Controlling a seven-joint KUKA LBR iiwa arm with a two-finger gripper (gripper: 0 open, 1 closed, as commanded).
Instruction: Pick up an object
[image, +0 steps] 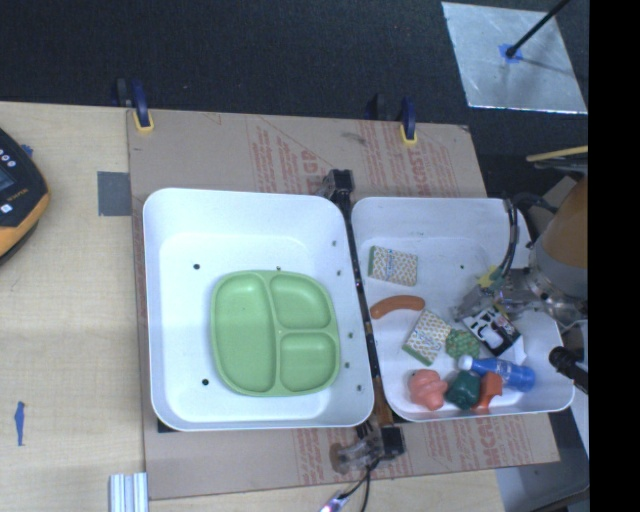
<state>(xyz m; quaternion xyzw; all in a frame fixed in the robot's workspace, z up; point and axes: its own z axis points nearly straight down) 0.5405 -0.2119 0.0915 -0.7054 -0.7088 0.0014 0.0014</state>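
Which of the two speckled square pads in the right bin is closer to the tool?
The tilted pad just below the sausage; the other pad lies above the sausage, farther away.

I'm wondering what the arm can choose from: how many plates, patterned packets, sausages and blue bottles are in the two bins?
Green plate: 1
Patterned packets: 2
Sausage: 1
Blue bottle: 1
Total: 5

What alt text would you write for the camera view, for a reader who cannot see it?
A robot arm's gripper hangs over the right bin, which holds an orange sausage, a patterned packet, a blue bottle and other small things. The left bin holds a green divided plate.
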